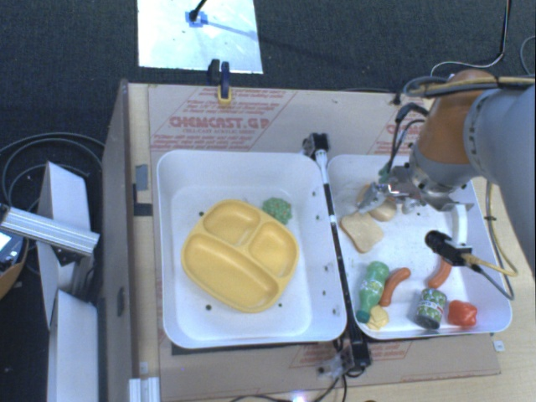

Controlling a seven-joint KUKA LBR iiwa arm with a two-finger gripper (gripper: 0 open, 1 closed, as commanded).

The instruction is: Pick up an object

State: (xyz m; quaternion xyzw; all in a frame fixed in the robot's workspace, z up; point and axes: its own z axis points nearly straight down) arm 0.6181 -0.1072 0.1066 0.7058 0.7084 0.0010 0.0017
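My pincer point(378, 193) hangs low over the far left part of the right bin point(494, 308), and I cannot tell how it is set. Just under it lies a small tan piece point(383, 212), touching or nearly so. A flat tan slice point(362, 231) lies just nearer the camera than that piece. Nearer still in the right bin lie a green bottle point(372, 281), an orange sausage point(395, 283), a yellow bit point(378, 316), a dark green can point(430, 306) and a red piece point(461, 312). Left of the right bin, the left bin point(193, 174) holds a yellow divided tray point(239, 254) with a green broccoli piece point(277, 209) at its far edge.
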